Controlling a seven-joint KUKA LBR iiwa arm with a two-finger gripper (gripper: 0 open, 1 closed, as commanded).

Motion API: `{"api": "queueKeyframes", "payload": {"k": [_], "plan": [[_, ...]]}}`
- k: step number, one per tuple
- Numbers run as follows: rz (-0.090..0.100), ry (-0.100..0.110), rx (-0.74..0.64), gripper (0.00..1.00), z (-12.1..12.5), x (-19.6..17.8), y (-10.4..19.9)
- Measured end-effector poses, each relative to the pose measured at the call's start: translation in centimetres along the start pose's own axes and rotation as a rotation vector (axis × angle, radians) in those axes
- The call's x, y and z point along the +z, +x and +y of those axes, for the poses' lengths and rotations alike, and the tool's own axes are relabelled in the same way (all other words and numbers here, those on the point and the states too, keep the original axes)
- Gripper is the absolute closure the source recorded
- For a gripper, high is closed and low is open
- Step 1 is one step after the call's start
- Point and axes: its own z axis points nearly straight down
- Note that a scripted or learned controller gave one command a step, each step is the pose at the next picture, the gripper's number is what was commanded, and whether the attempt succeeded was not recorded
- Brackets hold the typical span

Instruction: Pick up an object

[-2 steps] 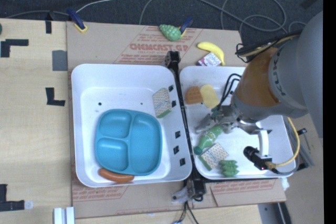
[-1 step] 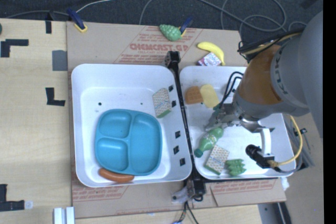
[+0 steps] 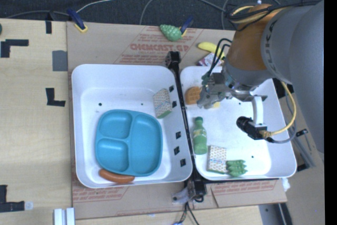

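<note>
Pincer is low over the far-left corner of the right bin. Can't tell how far it's open or whether it grips anything; the wrist body hides that part.

Nearest thing: a round tan-orange piece, bun-like, matte, just beside the pincer on its left and up against the bin's left wall. Contact between them can't be judged.

Others in the right bin:
- green bottle, smooth plastic, lying along the left wall, near side of the pincer, apart from it
- small patterned square packet, flat, toward the near edge
- bumpy green item touching the packet's right side

Left bin:
- blue divided plate, three compartments, rounded corners, glossy
- orange sausage shape at the plate's near edge
- another patterned packet tilted against the right wall

On the cardboard-covered surface beyond the bins: a knobbly green object and a yellow banana-like piece, both well apart from the pincer.

Black cable with yellow section loops off the arm over the right bin.
</note>
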Motion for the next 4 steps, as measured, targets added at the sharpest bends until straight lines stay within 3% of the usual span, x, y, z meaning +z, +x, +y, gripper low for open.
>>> {"api": "queueKeyframes", "payload": {"k": [1, 2, 3, 4], "plan": [[0.0, 0.002, 0.001, 0.0, -0.1, 0.1, 0.0], [-0.003, -0.008, 0.002, 0.0, 6.7, 9.1, -6.1], [-0.001, -0.007, 0.0, 0.0, 9.7, 9.5, -5.5], [0.0, -0.016, 0.0, 0.0, 8.8, 9.3, -6.3]]}}
